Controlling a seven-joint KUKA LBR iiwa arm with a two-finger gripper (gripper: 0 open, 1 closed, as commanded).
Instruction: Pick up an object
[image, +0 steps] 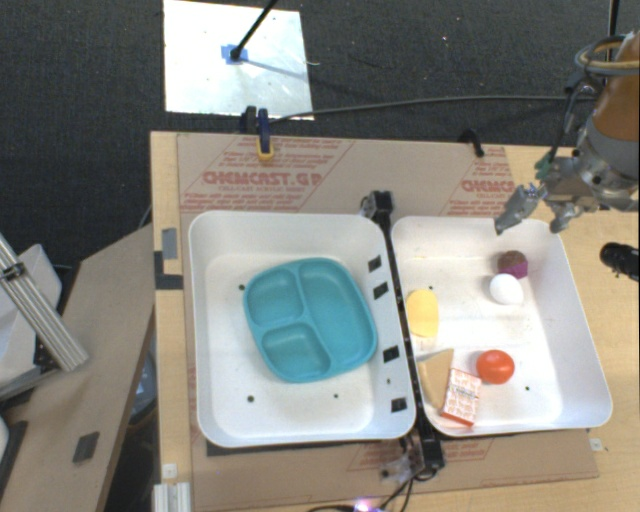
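the gripper hangs above the far edge of the right bin, its two fingers spread apart, nothing between them. nearest to it is a purple object, just beside a white egg near the far right corner. to pick well, i think it should come straight down over one only, as the two almost touch. the arm is cut off at the picture edge, and the purple object is too small to name.

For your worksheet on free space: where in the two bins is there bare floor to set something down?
Bare floor: the left bin around the blue tray, and the right bin's back-left corner. Crowded: near the purple ball, egg, tomato, yellow piece and packet.
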